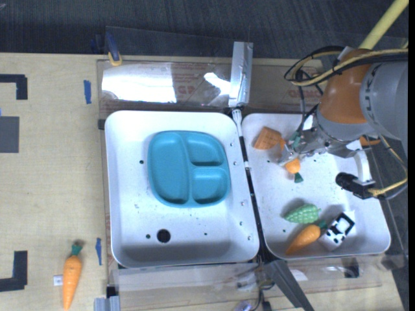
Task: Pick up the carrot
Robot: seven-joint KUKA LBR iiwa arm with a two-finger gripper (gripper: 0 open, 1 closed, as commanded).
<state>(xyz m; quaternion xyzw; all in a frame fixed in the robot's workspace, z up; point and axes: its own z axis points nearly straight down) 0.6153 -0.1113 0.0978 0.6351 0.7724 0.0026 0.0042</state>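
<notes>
**Claw down in the right bin, over a small carrot**

The arm [363,99] reaches in from the right, its orange band above the wrist. The claw [297,149] sits low in the upper part of the right bin [376,235]. A small carrot [294,168], green end pointing down, lies directly beneath its tip. Whether the fingers grip it, or how wide they stand, cannot be told from this angle.

Just left of the claw lies an orange wedge [267,138], apart from the carrot. Toward the near side of the same bin a larger carrot [305,236] lies at a slant, with a green leafy piece [303,214] just above it and a black-and-white block [338,229] beside its right end.

The left bin [123,173] holds a blue divided tray [189,168], lying flat near the middle.

A third carrot [71,274] lies on the table [45,173] outside both bins, at the lower left, well apart from the arm.
</notes>
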